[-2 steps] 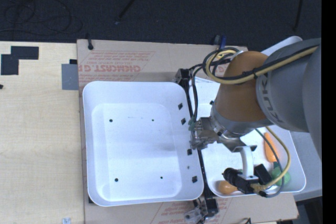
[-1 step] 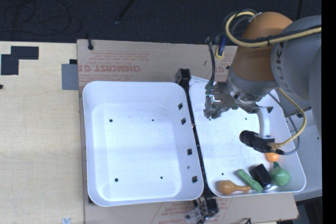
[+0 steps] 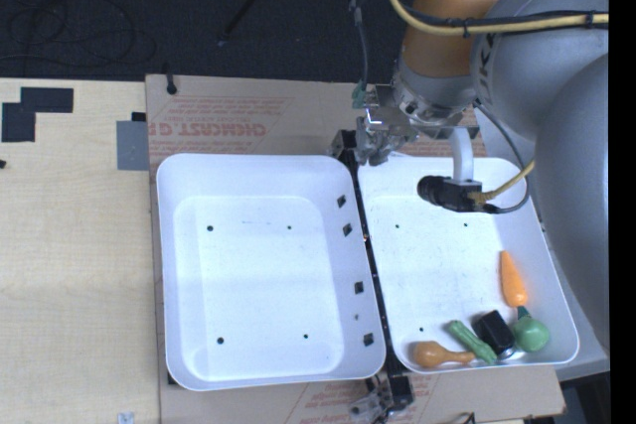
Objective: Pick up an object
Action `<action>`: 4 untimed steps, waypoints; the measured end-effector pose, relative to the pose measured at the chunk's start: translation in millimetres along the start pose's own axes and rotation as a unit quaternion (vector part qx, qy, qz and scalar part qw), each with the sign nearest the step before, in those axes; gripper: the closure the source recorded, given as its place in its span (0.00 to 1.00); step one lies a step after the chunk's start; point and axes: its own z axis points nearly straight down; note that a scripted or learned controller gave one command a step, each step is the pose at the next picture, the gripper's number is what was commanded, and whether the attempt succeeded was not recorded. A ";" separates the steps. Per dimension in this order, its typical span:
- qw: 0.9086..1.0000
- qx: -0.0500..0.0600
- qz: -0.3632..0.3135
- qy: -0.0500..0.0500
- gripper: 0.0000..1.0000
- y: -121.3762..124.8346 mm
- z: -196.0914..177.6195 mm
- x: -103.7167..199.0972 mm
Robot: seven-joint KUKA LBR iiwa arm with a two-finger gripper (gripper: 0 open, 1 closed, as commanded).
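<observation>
The right bin (image 3: 452, 253) holds a small heap in its near right corner: an orange carrot-shaped piece (image 3: 513, 280), a green round piece (image 3: 532, 334), a black block (image 3: 494, 333), a green stick (image 3: 469, 341) and a tan gourd-shaped piece (image 3: 438, 353). My gripper (image 3: 375, 151) hangs at the far left corner of the right bin, over the divide between the two bins, well away from the heap. I see nothing between its fingers. The orange band of the arm rises right above it.
The left bin (image 3: 258, 268) sits beside the right one, with black clips (image 3: 350, 229) along the shared edge. Both bins rest on a cardboard sheet (image 3: 248, 114). The grey arm body covers the upper right, and a black cable fitting (image 3: 452, 193) hangs over the right bin's far part.
</observation>
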 end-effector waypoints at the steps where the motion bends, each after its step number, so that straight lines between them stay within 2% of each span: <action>1: 1.000 -0.003 0.002 0.000 1.00 0.3 -145.9 -12.6; 2: 1.000 -0.001 -0.005 0.003 1.00 -50.5 -256.8 112.3; 3: 1.000 0.003 -0.002 0.001 1.00 -35.1 -279.5 202.4; 4: 1.000 0.005 0.002 -0.001 1.00 -31.5 -277.8 212.4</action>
